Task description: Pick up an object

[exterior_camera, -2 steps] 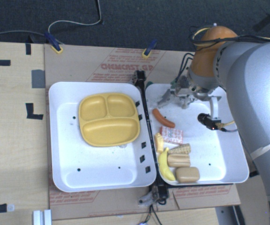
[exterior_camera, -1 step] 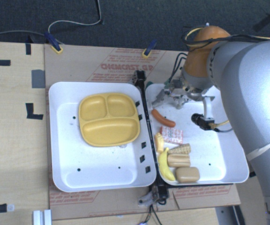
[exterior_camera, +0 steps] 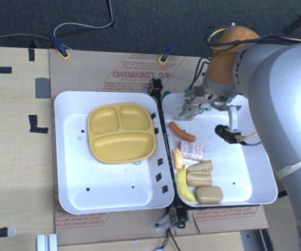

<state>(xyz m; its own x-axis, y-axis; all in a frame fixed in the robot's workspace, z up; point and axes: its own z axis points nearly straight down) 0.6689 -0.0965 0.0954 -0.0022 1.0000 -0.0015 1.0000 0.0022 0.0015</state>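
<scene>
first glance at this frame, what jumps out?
The yellow divided plate dominates the left bin, lying flat near its upper middle. In the right bin, toy food clusters along the left wall: a hot dog, a banana and bread-like pieces. The grey arm with its orange band looms from the right, its claw hanging over the right bin's upper left corner.

Just one fixed cam, mounted up above the bench (exterior_camera: 20, 140) and tilted down at a slant, far enough back to get both bins (exterior_camera: 69, 156) and the arm (exterior_camera: 276, 88) coming in from the right.
</scene>
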